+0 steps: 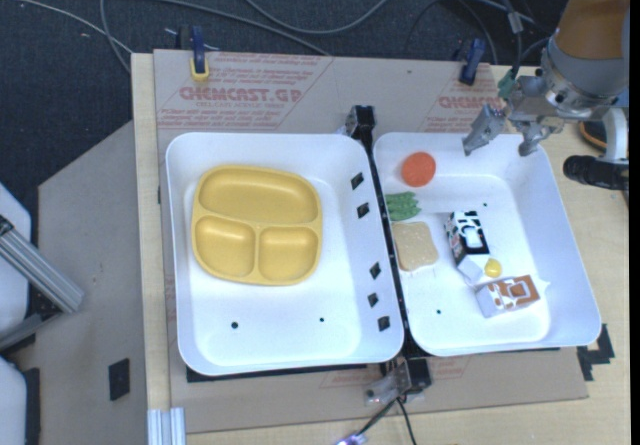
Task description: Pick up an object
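Claw (506,138) hangs spread apart, gripping nothing, over the right bin (560,263) at its twelve o'clock rim, orange ball (419,168) toward eight o'clock.

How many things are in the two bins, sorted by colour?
Yellow: 2, tray, small piece
Orange: 1, ball
Green: 1, item
Tan: 1, block
Black and white: 1, carton
Orange and white: 1, box
Total: 7

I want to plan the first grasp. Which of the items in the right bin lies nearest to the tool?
The orange ball: it lies at the bin's far end, just left of the open tool. The other items lie farther down.
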Robot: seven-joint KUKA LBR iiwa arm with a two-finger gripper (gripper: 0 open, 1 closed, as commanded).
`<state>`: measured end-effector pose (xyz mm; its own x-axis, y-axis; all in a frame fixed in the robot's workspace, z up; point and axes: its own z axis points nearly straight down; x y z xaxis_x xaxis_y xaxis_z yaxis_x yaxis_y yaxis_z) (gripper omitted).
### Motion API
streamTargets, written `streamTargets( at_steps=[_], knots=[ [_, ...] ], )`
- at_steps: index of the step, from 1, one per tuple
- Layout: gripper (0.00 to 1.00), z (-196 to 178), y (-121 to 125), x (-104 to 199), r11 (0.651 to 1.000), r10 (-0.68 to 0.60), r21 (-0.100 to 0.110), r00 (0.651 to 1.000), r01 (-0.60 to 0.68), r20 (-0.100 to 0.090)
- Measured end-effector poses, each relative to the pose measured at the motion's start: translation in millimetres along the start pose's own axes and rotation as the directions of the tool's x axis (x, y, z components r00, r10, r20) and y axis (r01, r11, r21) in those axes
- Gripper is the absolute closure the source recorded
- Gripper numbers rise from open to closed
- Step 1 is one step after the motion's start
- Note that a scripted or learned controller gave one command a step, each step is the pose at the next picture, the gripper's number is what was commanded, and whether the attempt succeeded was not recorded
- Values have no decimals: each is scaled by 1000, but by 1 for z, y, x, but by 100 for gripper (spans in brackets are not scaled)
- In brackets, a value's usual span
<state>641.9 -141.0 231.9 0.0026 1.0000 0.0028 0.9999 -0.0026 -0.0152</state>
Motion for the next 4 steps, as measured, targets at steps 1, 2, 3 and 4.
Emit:
streamTargets(
  at_steps=[1,2,3,4],
  knots=[
    [0,-9,2,1,1000,-3,-15,1000,3,2],
    [0,36,3,8,1000,-3,-11,1000,3,1],
    [0,78,1,10,1000,-3,-9,1000,3,1],
    [0,129,9,5,1000,-3,-10,1000,3,2]
  ],
)
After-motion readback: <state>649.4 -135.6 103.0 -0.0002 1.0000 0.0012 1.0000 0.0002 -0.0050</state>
